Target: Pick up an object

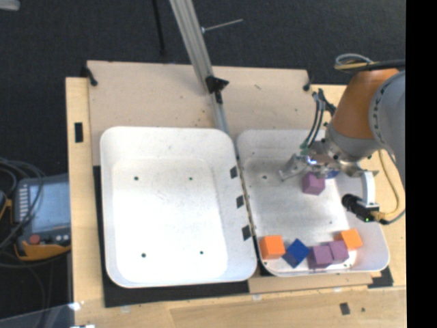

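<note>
A purple cube lies in the upper part of the right bin. My gripper hangs right over it, its lower end meeting the cube's top edge in the camera view. Whether the cube is gripped or just sits on the bin floor under the gripper is unclear. Along the right bin's front edge lie an orange cube, a blue cube, two purple cubes side by side and a second orange cube.
The left bin stands beside the right one, with a raised divider between them. A slanted metal rail rises behind the bins. The grey arm with its orange band and cables covers the right bin's far right corner.
</note>
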Robot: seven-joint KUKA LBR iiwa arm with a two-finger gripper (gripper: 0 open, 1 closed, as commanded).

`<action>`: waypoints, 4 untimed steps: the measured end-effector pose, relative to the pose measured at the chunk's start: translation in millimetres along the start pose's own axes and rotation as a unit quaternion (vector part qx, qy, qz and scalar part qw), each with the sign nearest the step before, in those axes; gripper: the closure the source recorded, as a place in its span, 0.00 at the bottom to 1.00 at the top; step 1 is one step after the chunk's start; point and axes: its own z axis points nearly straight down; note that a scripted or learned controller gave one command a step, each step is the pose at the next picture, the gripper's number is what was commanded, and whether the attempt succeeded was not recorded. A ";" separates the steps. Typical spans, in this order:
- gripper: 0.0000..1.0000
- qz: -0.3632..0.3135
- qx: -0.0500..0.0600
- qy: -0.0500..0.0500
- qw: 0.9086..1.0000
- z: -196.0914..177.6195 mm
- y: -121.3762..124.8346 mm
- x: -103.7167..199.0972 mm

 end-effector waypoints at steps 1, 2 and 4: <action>0.00 0.000 -0.003 0.002 1.000 -4.4 3.4 1.7; 1.00 0.002 -0.007 0.001 1.000 -15.5 5.3 -0.4; 1.00 -0.003 0.006 0.006 1.000 -109.1 8.9 4.9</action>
